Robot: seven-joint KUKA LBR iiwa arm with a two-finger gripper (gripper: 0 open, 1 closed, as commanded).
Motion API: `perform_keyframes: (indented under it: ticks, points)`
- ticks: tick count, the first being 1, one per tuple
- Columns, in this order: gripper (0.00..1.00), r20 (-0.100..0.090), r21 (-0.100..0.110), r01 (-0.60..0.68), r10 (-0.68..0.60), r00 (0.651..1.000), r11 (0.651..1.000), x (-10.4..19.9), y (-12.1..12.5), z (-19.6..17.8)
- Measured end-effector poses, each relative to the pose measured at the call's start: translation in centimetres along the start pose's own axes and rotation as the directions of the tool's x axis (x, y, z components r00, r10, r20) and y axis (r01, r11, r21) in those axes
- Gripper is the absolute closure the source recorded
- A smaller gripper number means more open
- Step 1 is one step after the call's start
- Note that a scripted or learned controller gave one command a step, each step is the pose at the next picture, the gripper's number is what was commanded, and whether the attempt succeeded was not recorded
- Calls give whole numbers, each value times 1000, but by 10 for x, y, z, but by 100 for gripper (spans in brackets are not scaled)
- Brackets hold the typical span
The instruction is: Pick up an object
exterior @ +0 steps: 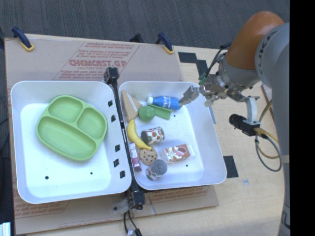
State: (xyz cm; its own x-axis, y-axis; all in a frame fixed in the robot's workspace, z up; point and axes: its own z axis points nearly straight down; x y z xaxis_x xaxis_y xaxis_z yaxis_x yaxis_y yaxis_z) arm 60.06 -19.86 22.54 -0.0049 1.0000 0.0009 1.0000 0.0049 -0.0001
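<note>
1. Left bin (19, 132): holds a green divided plate (72, 127), lying flat, three compartments, nothing in them.
2. Right bin (209, 146): items cluster along its left and upper part. A tan wedge (130, 104) lies at the upper left, a banana (135, 135) below it along the left wall, and a cookie (147, 155) touches the banana's lower end.
3. A green pear-shaped object (153, 113) lies near the top centre; a blue and white bottle (164, 102) sits just above it, on its side, cap end pointing left.
4. A small can with a red label (153, 135) lies mid-bin; a grey-lidded can (157, 169) lies near the front wall; a red and white packet (177, 153) lies right of the cookie.
5. Gripper (188, 96): at the bin's upper right, just beside the bottle's blue right end, apparently touching it. Finger spacing cannot be told; nothing is seen between the fingers.
6. Arm: enters from the right, wrist above the bin's right rim, tilted down and leftward toward the bottle.
</note>
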Motion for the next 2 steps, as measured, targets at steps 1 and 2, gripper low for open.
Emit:
perform_keyframes:
  ticks: [1,2]
  points:
    - [0,1,0,1,-1,1000,1000,24,51,133]
    - [100,-2,10,4,-4,1000,1000,24,50,124]
